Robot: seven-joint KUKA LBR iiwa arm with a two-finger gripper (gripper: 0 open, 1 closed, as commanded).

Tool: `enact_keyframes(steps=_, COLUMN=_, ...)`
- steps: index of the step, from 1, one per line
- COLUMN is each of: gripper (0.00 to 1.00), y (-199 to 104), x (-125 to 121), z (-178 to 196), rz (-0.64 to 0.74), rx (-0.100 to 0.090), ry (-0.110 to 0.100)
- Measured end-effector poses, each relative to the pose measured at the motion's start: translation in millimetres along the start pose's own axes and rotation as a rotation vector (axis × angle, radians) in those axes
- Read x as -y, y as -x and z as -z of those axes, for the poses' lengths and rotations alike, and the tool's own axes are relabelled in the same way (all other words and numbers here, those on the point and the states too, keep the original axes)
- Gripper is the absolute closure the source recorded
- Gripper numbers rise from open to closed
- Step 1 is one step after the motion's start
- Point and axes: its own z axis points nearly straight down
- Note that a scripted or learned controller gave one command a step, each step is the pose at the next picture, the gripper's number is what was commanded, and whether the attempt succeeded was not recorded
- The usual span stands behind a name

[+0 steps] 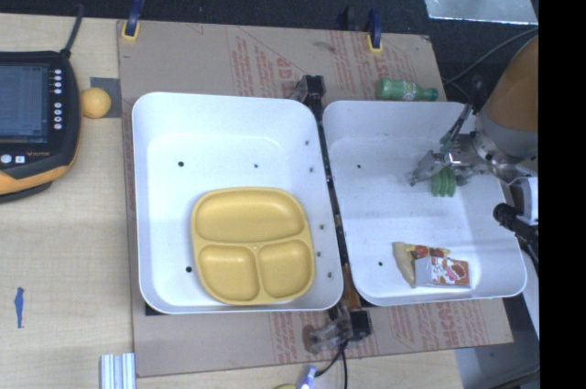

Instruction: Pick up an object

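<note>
A small green object [445, 183] lies in the right bin [385, 268], in its upper right part, toward two o'clock from the middle of that bin. The end effector [443, 167] is directly at this green object, and its grey fingers [423, 173] reach out to the left of it; if they are spread or pressed together I cannot tell, because the metal parts are small and blurred, and it is also not clear if the object is between them. The arm [513, 103] comes in from three o'clock, grey, with an orange part above the wrist. In the same bin, toward five o'clock near the lower wall, lies a flat packet [443, 269] in red and white, and a tan triangular piece [404, 260] touches its left side. The left bin [165, 131] stands just beside the right one, and it holds a yellow tray [253, 243] with three compartments, placed in its lower half toward six o'clock. Both bins rest on a brown board [229, 58] that lies on the table [55, 268]. On the board at twelve o'clock from the right bin lies a green bottle [405, 90] on its side. At nine o'clock, on the table, is a black and orange control pendant [32, 122], and a yellow ball [95, 102] is near its right side.
</note>
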Motion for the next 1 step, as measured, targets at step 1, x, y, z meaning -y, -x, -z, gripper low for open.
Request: enact_keyframes(steps=1, gripper=1.0, y=0.6, x=-0.5, z=10.8, rz=0.002, rx=0.0, ry=0.0)
